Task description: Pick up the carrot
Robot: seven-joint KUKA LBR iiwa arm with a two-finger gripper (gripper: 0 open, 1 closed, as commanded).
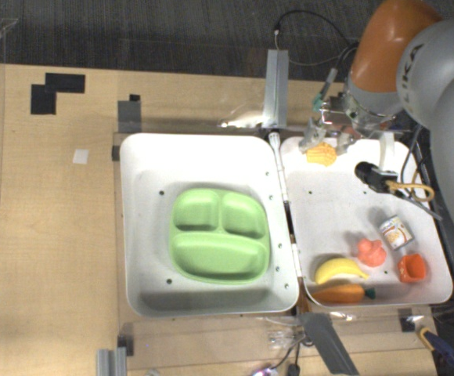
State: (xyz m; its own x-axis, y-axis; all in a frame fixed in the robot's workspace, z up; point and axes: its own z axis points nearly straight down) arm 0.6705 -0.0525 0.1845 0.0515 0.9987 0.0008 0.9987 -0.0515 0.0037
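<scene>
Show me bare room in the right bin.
The right bin is bare through its middle, between the yellow piece by the gripper and the banana. The near edge is crowded: carrot, pink toy, jar, orange cup.

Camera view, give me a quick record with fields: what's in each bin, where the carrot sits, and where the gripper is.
left bin: green divided plate
right bin: carrot, banana, pink piece, small jar, orange cup, small yellow item
carrot: along the bin's bottom wall in the view, right against the banana
gripper: over the right bin's top-left corner, just above the small yellow item
carrot held: no
</scene>
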